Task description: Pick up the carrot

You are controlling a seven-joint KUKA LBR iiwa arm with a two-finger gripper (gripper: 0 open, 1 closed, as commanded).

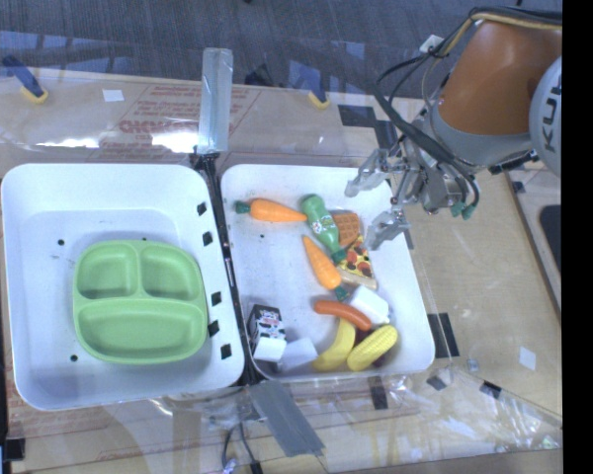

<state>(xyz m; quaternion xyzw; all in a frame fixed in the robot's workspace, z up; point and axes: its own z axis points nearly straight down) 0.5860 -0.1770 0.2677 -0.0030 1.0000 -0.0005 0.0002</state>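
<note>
Gripper [378,203] open and holding nothing, above the right bin's [405,265] far right edge; two carrots lie inside, one [271,210] near the back, another [322,263] mid-bin

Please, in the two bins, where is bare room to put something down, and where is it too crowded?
Free: left bin floor around the green plate; right bin floor between the upper carrot, lower carrot and black box. Crowded: its right side and front corner, toys touching.

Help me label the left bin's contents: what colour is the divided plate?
Light green, plain with no pattern; the divided plate shows clearly in the camera view, in the left bin.
</note>
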